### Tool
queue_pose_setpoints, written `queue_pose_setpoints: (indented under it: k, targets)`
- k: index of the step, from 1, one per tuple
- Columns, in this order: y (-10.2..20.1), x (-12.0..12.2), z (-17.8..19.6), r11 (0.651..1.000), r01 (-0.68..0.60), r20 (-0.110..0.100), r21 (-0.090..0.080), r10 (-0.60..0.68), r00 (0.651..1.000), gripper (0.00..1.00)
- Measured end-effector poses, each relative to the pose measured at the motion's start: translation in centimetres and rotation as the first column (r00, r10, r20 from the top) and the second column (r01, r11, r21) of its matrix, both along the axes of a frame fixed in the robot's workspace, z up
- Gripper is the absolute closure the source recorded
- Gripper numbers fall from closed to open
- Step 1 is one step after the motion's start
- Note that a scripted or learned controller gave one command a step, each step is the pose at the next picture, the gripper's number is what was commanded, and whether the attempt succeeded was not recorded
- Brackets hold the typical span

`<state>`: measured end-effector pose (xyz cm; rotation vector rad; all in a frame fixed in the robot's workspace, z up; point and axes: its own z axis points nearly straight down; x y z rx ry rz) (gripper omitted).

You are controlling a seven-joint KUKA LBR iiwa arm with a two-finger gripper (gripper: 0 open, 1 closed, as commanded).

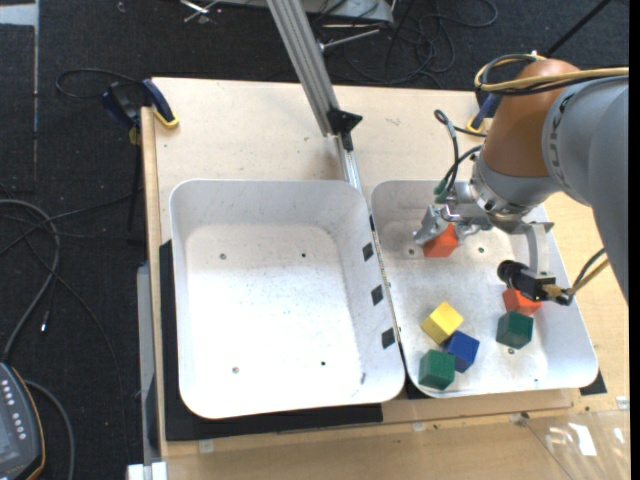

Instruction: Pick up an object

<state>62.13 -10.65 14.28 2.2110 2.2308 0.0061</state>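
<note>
My gripper (438, 230) is over the back part of the right bin (560, 363), reaching in from the right. An orange block (442, 242) sits between its fingertips, and the fingers look shut on it. The block's upper left corner is covered by a grey finger. I cannot tell whether the block touches the bin floor. Other blocks lie loose in the same bin: a yellow block (442, 321), a blue block (463, 349), a green block (437, 368), a dark green block (515, 330) and a red block (520, 302).
The left bin (200, 218) stands next to the right one, their rims meeting in the middle. A slanted metal rail (305, 53) runs from the back of the bench toward that seam. A blue and yellow clamp (150, 103) lies at the bench's back left corner.
</note>
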Motion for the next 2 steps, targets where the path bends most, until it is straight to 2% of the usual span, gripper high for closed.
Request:
queue_pose_setpoints:
  k: [1, 2]
  targets:
    - [8.6, 0.5, 5.5, 1.000, -0.002, 0.002, 0.001, 0.002, 1.000, 1.00]
    - [13.1, 1.5, 8.4, 1.000, 0.001, 0.000, 0.000, -0.001, 1.000, 1.00]
